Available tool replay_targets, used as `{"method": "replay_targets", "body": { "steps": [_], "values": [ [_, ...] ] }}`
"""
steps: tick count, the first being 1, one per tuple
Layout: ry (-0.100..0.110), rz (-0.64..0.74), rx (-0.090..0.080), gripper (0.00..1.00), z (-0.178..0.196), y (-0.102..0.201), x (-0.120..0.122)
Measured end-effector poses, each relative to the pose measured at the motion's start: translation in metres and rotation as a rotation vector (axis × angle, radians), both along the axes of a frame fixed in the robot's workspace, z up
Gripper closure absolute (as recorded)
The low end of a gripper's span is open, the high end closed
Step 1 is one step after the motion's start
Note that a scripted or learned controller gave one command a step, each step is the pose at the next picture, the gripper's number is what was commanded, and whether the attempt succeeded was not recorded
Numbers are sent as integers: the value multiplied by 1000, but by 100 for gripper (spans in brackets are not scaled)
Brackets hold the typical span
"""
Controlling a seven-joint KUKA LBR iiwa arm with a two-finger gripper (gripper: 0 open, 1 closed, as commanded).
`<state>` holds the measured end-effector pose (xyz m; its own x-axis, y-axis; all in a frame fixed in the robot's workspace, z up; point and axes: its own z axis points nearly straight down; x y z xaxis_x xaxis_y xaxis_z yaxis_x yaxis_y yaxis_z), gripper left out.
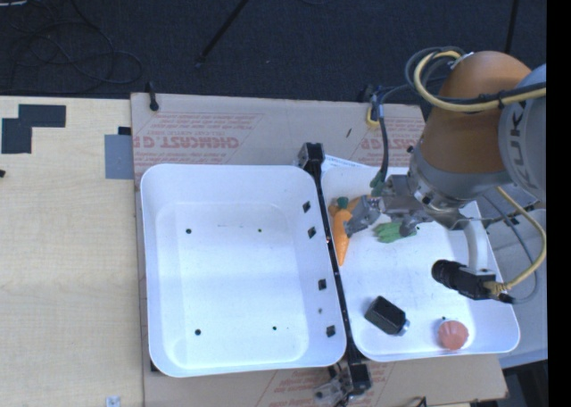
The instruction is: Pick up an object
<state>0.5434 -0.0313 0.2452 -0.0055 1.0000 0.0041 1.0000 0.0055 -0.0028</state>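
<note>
Carrot: an orange carrot lies at the far left of the right bin, against the divider; it is the likeliest target, being just beside the gripper.
Gripper: low over the far part of the right bin, between the carrot and a green piece; whether it is released or clenched cannot be told, and nothing is seen grasped.
Other items: a black block and a pink ball sit near the bin's near edge, well apart from the gripper.
Left bin: the left bin sits alongside, its floor showing a few dark dots.
Doing it well: judged from this view, the grasp should straddle the carrot across its narrow width and stay off the bin wall, since the carrot hugs the divider; lifting straight up would avoid dragging the green piece.
Writing: the cardboard under the bins carries red print, upside down, reading roughly "CHEMCRST"; "KU" shows on the arm.
</note>
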Motion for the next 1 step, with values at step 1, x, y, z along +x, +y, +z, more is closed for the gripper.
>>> {"method": "replay_targets", "body": {
  "steps": [1],
  "values": [
    [0, 0, -2, 0, -30, 59, 74]
  ]
}}
